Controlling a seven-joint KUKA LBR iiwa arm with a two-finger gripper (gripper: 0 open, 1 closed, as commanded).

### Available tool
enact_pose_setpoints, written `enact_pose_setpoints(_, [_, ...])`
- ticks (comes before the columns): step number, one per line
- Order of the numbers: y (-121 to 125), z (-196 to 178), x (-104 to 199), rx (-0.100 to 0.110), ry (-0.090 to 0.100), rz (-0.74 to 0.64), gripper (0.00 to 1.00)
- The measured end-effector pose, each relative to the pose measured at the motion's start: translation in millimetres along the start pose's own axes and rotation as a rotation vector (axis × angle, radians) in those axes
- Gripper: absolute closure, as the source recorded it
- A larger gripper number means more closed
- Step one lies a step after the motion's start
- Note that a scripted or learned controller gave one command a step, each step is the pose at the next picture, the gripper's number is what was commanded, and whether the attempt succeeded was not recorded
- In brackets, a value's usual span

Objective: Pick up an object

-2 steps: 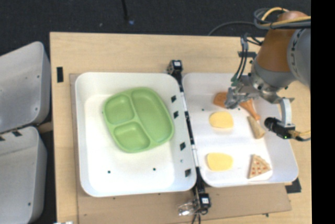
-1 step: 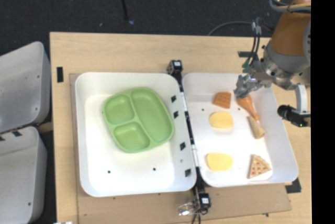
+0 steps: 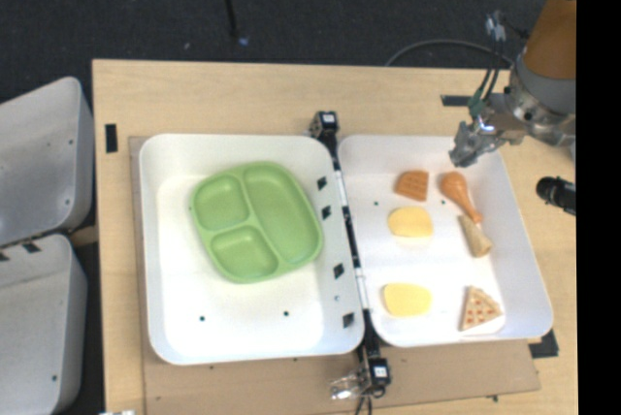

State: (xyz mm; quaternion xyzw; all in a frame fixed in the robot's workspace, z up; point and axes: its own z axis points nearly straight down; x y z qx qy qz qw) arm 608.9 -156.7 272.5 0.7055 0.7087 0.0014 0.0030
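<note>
Poised at the far edge of the right bin (image 3: pixel 437 260) with the gripper (image 3: pixel 473 146), near the fat end of the drumstick (image 3: pixel 461 200) — cannot tell whether spread or closed. Could slip off that rounded end if closed off-centre. Could also shove it into the brown wedge (image 3: pixel 412 185) just beside — or clip the bin wall on the way down.

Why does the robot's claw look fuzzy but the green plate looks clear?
In the camera view, the gripper looks soft and smeared against the white bin, too blurry to read its fingers; the green plate has crisp edges and dividers; light is even, with soft shadows under the food and no strong glare on the bins.
</note>
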Motion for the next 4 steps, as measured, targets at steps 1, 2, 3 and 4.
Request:
enact_pose_setpoints(1, [-9.3,16.0,51.1,0.007,0.002,-0.001,1.0])
enact_pose_setpoints(2, [-27.9,26.6,102.2,0.007,0.002,0.0,1.0])
enact_pose_setpoints(3, [-30.2,25.1,161.6,0.007,0.003,-0.003,1.0])
enact_pose_setpoints(4, [-39.0,36.6,209.2,0.007,0.003,-0.002,1.0])
